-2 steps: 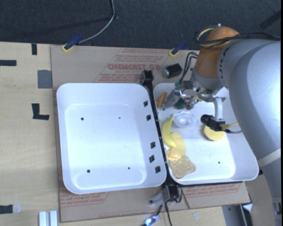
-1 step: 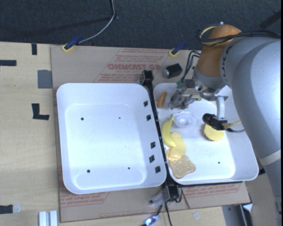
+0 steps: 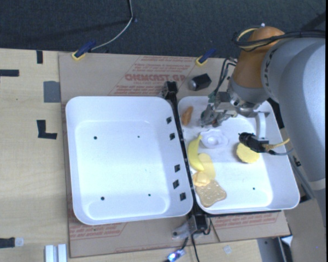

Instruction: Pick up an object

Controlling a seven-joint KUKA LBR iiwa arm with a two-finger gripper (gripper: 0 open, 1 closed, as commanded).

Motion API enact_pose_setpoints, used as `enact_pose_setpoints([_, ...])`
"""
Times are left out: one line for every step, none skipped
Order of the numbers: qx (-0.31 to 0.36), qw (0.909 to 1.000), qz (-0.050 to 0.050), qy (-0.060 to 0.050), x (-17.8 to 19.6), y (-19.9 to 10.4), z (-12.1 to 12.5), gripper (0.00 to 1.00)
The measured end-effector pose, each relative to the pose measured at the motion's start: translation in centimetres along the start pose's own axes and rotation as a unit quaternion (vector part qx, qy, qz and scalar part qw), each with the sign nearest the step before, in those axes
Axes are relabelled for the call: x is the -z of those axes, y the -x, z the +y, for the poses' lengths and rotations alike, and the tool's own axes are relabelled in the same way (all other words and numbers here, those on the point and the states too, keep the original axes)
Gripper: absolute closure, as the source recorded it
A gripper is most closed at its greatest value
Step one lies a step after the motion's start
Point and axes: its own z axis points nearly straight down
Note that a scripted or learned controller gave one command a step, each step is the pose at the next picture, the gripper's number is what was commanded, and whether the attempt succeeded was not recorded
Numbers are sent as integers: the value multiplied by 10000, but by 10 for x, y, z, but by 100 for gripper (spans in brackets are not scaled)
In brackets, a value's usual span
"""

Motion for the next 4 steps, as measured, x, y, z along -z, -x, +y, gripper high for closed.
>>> enact_pose_setpoints([-8, 10000, -2, -16, 10, 30, -43, 100])
enact_pose_setpoints([30, 10000, 14, -72, -27, -14, 17, 100])
enact_pose_setpoints([28, 10000, 15, 22, 71, -61, -32, 100])
enact_pose_setpoints([38, 10000, 6, 55, 151, -103, 21, 100])
